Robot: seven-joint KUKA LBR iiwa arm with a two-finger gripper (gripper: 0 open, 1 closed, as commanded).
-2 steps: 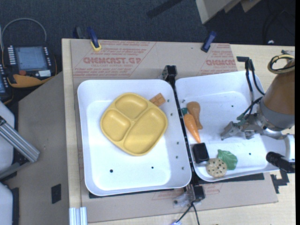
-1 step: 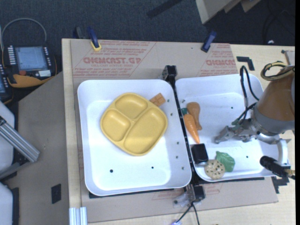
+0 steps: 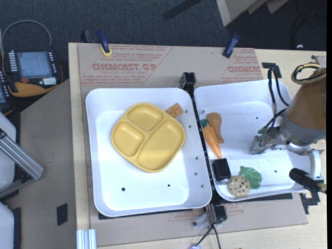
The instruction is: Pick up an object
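Camera view, from above: my pincer hovers low over bare floor in the right bin; whether it is wide or narrow, I cannot tell. Carrot, cookie and green piece lie nearby, untouched.

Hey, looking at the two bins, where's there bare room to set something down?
Left bin: bare floor in front of the yellow divided plate. Right bin: bare across the back, between the carrot and the gripper. It is crowded along the right bin's front-left, around the black block, cookie and green piece.
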